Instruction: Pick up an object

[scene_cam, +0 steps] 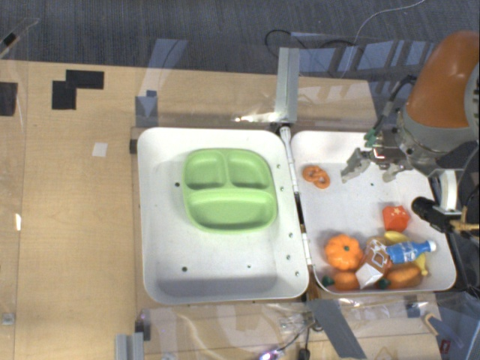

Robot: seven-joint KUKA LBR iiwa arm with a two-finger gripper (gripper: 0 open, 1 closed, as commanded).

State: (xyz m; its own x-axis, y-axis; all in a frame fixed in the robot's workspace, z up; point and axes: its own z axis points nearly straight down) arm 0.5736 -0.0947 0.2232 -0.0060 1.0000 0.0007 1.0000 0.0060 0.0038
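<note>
A: Where is the gripper (373,165) placed, and for what reason?

B: It is hung over the bare upper part of the right bin (341,216), with the fingers spread apart and nothing seen between them. An open stance like that is judged to be kept ready for a grasp that is not yet made.

A: Which thing is nearest to be picked?

B: The small orange pretzel-like piece (316,175) is found just beside the gripper, to its left in the view, lying alone by the divider. It is judged the easiest target, since nothing is crowded against it.

A: And the rest?

B: A red block (395,217) is set apart near the right wall. Below it, the small pumpkin (343,251), a little carton (373,263), a blue-labelled bottle (409,251) and other toy foods are heaped along the bottom edge, touching one another; a clean grip there is thought harder.

A: What is held in the left bin (161,201)?

B: Only the green divided plate (227,189) is laid there, flat, near the middle.
</note>
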